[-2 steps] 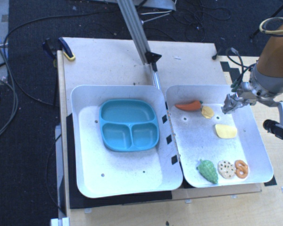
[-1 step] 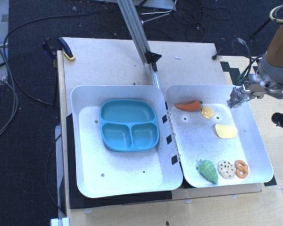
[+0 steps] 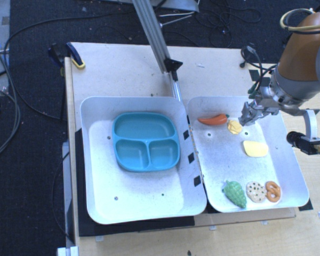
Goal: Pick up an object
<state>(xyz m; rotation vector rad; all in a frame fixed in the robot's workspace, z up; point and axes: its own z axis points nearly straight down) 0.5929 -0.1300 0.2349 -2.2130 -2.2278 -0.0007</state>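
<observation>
Claw (image 3: 244, 119) hovered beside small yellow piece (image 3: 234, 127) near right bin's (image 3: 288, 159) far edge; finger spread unclear. Piece likely light, rigid; grip across middle.

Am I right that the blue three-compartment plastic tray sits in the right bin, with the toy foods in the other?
Not quite. The camera view shows the blue three-compartment plastic tray in the left bin; the toy foods, such as the orange carrot, lie in the right bin.
</observation>
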